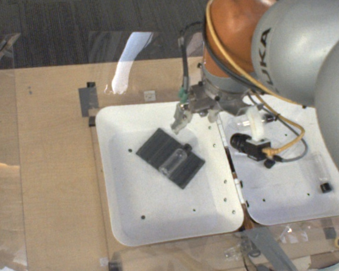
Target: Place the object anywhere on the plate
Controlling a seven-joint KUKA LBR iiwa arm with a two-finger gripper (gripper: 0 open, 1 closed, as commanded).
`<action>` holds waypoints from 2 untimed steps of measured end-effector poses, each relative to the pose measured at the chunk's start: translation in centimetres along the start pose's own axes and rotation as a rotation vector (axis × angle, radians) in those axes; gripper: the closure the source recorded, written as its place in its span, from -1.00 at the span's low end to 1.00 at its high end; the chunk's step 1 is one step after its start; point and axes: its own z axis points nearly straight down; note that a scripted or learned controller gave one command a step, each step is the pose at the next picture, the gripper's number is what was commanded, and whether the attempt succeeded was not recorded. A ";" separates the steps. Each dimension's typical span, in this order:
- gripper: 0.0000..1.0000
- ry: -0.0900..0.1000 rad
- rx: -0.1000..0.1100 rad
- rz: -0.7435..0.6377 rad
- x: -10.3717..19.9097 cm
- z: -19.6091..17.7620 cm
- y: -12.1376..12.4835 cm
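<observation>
- My gripper (pixel 179 124) hangs over the top right part of the left bin (pixel 128 223).
- I cannot tell if my fingers are wide or narrow.
- The dark plate (pixel 159 151) lies flat in the left bin, turned at a slant.
- A small clear object (pixel 175 159) sits on the plate, near its middle.
- My gripper is just above the plate's upper right edge, apart from the clear object.

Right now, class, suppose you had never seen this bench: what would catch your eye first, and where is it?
The big grey arm with its orange band fills the upper right. Its claw hangs over the left bin, near that bin's top edge. Just below it, a dark ribbed plate lies tilted, with a small clear object on it.
</observation>
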 end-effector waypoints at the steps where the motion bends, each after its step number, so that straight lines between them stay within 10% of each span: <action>1: -1.00 -0.001 0.012 0.036 0.4 2.1 -0.1; 2: -1.00 0.001 0.010 -0.185 -0.6 3.7 -2.8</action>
